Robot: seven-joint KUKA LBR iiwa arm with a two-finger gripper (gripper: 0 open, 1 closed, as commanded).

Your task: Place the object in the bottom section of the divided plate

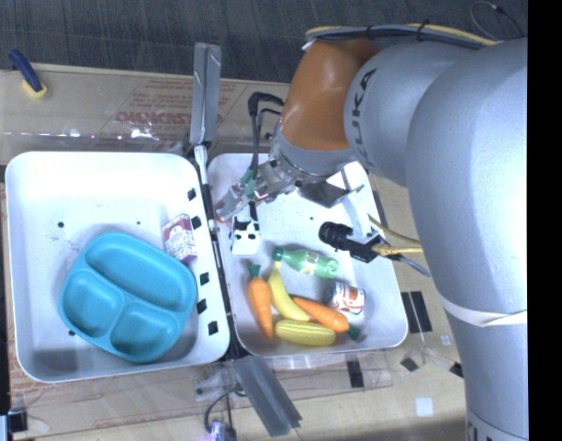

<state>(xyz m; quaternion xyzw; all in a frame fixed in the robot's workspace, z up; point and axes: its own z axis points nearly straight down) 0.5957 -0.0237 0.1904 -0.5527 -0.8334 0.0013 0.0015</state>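
My gripper (244, 211) hangs over the near-left part of the right bin (384, 331), close to the wall it shares with the left bin (24, 246). Just below my gripper lies a cluster — two carrots (261, 307) (323, 313), a banana (283, 292), a corn cob (305, 332), a green bottle (307, 262) and a small can (348, 297). To its left, across the divide, a dark red can (179, 237) sits just beside the blue divided plate (129, 294).

Brown bench (97, 99) bears 2 white bins: left bin (42, 182), right bin (387, 324), side by side.
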